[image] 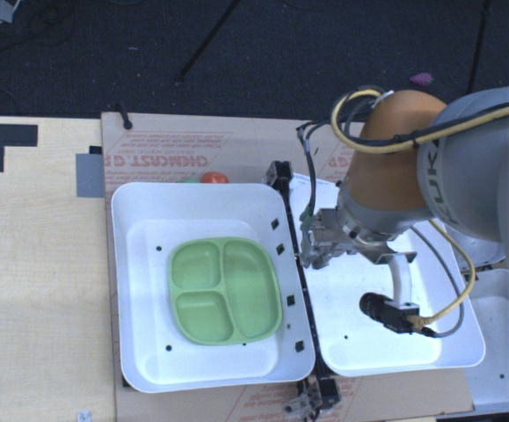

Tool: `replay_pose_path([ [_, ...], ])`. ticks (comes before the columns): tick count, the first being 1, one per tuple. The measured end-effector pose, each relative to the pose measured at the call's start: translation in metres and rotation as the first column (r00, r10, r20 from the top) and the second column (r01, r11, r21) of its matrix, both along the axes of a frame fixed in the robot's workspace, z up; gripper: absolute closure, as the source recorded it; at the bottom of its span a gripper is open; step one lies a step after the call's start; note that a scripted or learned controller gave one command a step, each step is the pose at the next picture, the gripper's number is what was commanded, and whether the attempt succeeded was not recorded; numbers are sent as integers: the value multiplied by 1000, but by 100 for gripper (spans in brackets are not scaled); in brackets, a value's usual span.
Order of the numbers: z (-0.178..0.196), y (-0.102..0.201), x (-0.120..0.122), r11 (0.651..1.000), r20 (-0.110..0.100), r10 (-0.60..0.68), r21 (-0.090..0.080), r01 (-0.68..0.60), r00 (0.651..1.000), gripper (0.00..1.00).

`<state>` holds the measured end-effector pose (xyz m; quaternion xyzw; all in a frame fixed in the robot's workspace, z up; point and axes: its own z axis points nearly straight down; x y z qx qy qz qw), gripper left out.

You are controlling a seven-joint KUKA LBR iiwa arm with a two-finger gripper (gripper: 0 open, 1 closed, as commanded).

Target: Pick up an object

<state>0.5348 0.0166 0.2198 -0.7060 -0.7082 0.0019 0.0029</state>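
Plate [223, 290]: you see it lying flat in the left bin [140, 323].
Gripper [317, 246]: low at the right bin's [395, 350] left edge; its state you cannot tell.
Arm [403, 170]: covers the right bin's upper part.
Beyond: red thing [214, 178] behind the left bin.

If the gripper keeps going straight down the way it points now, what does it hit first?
Most likely the bare white floor of the right bin, near the divider beside the left bin. The gripper sits under the arm, so depth is unclear. The green tray lies in the left bin, off that line.

A robotics lab: grey arm [447, 165] over two white bins [140, 236] on a cardboard-covered bench [34, 280]
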Motion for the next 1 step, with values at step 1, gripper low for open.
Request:
replay_pose_path([
  [1,11,49,-24,1000,1,1,1,-1,1000,100],
])
